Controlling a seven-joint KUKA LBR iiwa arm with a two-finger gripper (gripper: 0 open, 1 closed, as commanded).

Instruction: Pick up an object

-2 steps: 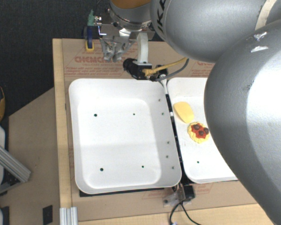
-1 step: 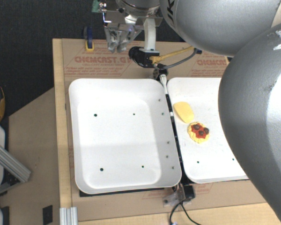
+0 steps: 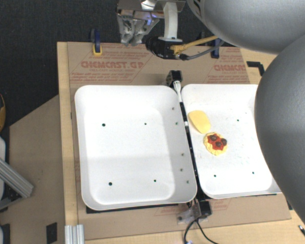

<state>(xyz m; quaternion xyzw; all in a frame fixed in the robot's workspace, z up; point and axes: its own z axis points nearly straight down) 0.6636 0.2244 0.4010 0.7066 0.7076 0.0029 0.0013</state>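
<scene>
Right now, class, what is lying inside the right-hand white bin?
Inside the right bin lie two small items: a pale yellow piece and, just below it, a yellow piece with red and dark topping. The grey arm covers the bin's right part, so anything there is hidden.

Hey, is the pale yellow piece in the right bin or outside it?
In. The pale yellow rounded piece lies on the floor of the right white bin, near the divider, next to a yellow piece with red and dark spots.
</scene>
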